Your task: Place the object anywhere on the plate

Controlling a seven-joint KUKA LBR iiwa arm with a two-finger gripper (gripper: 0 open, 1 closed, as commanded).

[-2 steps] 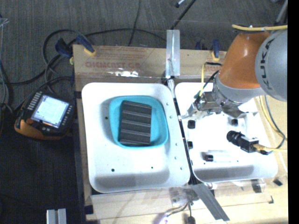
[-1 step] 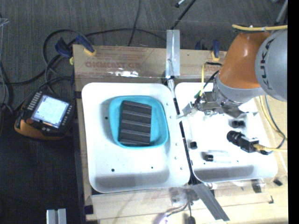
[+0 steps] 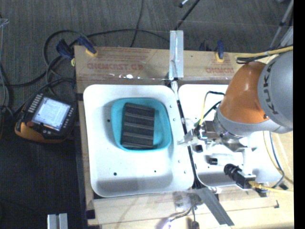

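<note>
Dark carpet rings the surface [image 3: 143, 68]. On my feed the dark ridged block [image 3: 138, 125] already lies flat on the teal plate [image 3: 163, 128] in the left bin [image 3: 95, 142]. It looks stiff, light, best gripped across its long edges. Whether the claw [image 3: 202, 142], over the right bin [image 3: 267, 173], holds anything or how it stands, I cannot tell.

A ridged block [image 3: 138, 125] lies on a plate [image 3: 163, 123] inside the left bin [image 3: 133, 180]. The arm [image 3: 259, 97] hangs over the right bin [image 3: 212, 92]. A handheld pendant [image 3: 46, 116] sits on the floor, left of the bench.
</note>
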